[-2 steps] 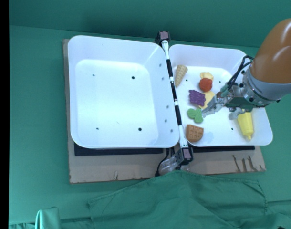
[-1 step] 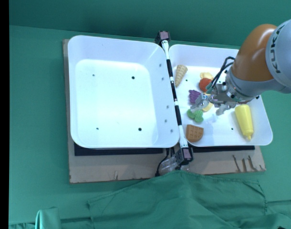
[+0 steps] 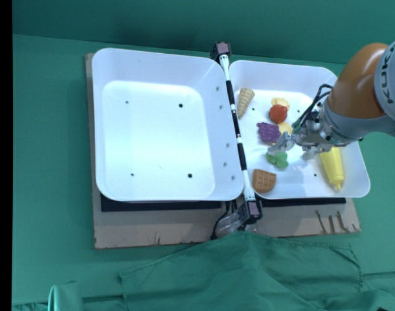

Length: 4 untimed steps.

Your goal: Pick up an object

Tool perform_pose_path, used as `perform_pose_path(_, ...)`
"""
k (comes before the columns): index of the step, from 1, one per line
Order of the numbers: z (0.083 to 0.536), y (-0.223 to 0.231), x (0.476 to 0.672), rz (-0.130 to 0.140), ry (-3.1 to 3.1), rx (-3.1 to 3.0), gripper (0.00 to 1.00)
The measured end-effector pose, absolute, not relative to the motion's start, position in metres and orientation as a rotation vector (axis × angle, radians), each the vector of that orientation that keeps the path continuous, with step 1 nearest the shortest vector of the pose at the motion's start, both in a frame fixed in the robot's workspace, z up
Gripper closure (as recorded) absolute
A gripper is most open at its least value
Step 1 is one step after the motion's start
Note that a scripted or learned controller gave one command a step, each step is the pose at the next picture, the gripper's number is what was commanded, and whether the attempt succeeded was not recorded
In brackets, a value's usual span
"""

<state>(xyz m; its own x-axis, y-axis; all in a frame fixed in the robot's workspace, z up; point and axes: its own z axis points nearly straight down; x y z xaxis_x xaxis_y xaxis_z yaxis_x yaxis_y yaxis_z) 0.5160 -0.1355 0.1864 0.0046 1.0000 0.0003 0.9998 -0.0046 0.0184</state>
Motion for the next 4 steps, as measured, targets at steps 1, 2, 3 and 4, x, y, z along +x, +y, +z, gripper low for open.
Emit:
perform_pose_path(1, 0.19, -0.162, 0.529, 0.018, 2.215, 2.218, 0.0)
perform_pose_path(2, 0.185, -0.13, 0.627, 0.011, 2.212, 2.207, 0.0)
perform_pose_path(3, 0.195, -0.125, 0.675, 0.008, 2.215, 2.216, 0.0)
perform_pose_path(4, 0.184, -0.121, 0.698, -0.005, 2.219, 2.218, 0.0)
